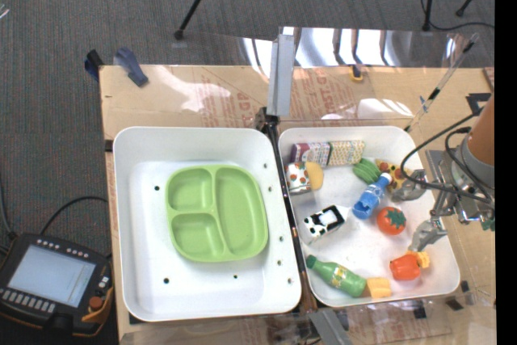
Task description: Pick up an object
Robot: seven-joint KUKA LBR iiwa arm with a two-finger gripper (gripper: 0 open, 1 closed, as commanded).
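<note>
Two white bins: spread-fingered gripper hovers bare by a round red tomato.

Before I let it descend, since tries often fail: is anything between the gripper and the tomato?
Nothing visible. The gripper sits at the right bin's right side, and the red tomato lies just beside it toward the bin's middle, bare bin floor between them.

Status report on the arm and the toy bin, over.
Gripper low over right bin, near its right edge, nothing seen between fingers. Tomato and orange bottle nearest, both loose. Blue bottle close by, crowded. Over.
</note>
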